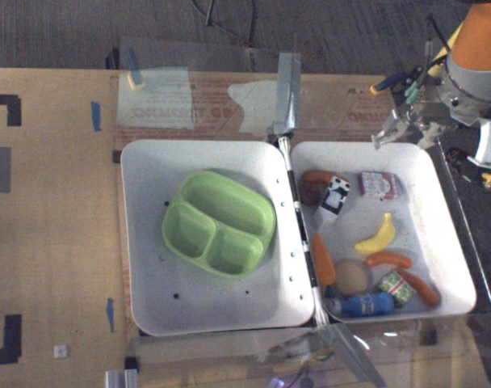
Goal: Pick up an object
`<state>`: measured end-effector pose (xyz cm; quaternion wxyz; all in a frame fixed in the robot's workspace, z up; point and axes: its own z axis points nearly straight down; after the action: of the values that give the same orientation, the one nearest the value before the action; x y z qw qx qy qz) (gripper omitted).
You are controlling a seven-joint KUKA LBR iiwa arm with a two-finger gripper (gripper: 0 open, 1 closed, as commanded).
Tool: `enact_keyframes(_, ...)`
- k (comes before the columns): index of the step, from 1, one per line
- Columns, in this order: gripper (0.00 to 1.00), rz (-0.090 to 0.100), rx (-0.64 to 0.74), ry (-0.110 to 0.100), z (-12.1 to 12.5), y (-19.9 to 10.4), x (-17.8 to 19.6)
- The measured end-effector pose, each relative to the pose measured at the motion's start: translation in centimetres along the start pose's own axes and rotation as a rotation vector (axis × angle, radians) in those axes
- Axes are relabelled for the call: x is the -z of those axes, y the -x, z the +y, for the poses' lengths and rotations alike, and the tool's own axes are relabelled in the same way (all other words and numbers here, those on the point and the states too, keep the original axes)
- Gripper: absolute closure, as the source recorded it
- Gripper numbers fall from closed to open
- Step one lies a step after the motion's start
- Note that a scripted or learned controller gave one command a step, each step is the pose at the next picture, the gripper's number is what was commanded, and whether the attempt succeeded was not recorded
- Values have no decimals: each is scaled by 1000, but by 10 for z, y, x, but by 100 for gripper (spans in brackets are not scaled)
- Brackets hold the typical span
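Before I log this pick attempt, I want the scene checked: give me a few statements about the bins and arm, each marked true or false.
1. The green divided plate lies in the left bin. True.
2. The banana lies on the green plate. False: it lies in the right bin.
3. The gripper hangs near the right bin's far rim. True.
4. The gripper holds the carrot. False: the carrot lies in the right bin by the divider.
5. The blue bottle lies at the right bin's near edge. True.
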<state>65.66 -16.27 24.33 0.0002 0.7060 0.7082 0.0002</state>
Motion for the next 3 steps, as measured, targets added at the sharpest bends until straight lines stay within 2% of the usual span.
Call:
enact_keyframes(1,0,-1,99,4,-32,4,-139)
enact_keyframes(2,0,-2,170,4,-29,2,-140)
enact_keyframes(3,0,-3,230,12,14,29,-146)
